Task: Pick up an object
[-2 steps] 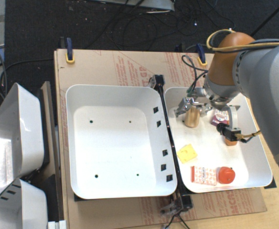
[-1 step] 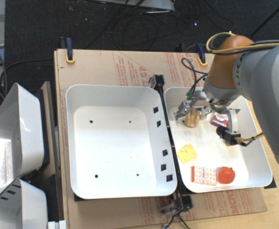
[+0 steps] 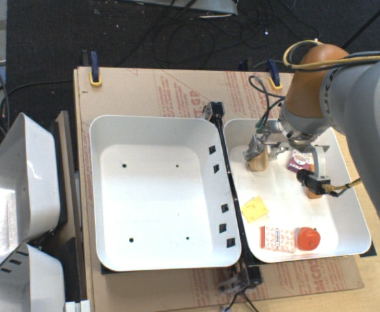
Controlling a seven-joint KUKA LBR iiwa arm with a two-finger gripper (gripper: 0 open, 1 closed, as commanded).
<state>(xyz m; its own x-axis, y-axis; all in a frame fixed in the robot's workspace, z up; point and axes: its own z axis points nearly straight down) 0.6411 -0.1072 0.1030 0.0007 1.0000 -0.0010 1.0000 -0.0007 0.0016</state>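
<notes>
- Arm (image 3: 356, 93) reaches in from the right, with the gripper (image 3: 256, 155) low over the upper-left part of the right bin (image 3: 287, 197).
- Gripper sits right at a small tan block (image 3: 259, 164), touching it or just above it. This looks like the chosen pick.
- Gripper state: can't tell from this slant whether it is apart or closed. The wrist body hides the tips.
- Can't confirm a hold, since the block isn't clearly seen clamped. It appears to rest on the bin floor, not lifted.
- Other loose things in the right bin:
  - pink wrapper (image 3: 300, 162), just right of the gripper
  - yellow piece (image 3: 254, 208), near the left wall
  - red-and-white packet (image 3: 278, 238), at the front
  - red round thing (image 3: 309, 238), touching or just beside the packet
- Left bin (image 3: 151, 200) holds nothing loose.
- Progress, my read: reach and descent are done, and the grasp is at or near closing. Nothing is picked up yet.
- Left to do: close on the block if not already closed, lift it clear of the floor, and keep it held.
- Risk: the block is small and near the bin's left wall, so it may slip or tip on closing. The wrapper is close by, so a stray catch is possible.
</notes>
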